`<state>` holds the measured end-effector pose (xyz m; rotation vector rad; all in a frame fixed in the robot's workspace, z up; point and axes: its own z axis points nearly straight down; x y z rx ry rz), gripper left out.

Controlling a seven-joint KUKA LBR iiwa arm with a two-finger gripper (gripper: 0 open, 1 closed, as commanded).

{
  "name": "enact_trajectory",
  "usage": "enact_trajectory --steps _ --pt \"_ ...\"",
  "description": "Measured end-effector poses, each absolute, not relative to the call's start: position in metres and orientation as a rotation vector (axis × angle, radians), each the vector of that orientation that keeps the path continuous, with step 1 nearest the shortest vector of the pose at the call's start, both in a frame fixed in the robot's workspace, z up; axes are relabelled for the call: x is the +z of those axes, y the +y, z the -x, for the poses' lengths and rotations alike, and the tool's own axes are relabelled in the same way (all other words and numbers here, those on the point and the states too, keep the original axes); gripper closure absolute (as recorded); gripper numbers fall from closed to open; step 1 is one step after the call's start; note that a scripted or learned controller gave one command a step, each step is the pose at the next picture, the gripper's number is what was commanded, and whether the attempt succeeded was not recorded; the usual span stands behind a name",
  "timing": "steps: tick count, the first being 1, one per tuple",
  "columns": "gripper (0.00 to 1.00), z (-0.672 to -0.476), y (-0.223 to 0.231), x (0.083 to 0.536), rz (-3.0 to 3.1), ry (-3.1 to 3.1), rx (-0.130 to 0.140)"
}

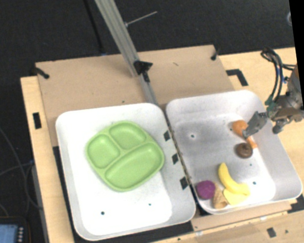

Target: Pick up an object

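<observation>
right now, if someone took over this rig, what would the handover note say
Gripper: at the right bin's right side, low over the orange object; nothing visibly between its fingers, and whether they are open or shut can't be told.
Right bin also holds a brown round object, a banana, a purple object and a small tan piece near the front.
Left bin holds the green divided plate.
Done: nothing lifted yet.
Left: close on one object and raise it.

Green plate (125, 155), yellow banana (231, 181), purple ball (206, 188), white bins (87, 222).
</observation>
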<state>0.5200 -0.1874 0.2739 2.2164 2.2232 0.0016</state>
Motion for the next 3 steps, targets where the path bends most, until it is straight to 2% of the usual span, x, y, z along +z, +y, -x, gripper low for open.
enact_trajectory --steps 1,3 --pt "0.00 -0.520 -0.187 0.274 -2.218 2.222 0.002" --pt "0.00 -0.525 -0.193 0.172 -2.223 2.222 -0.005"
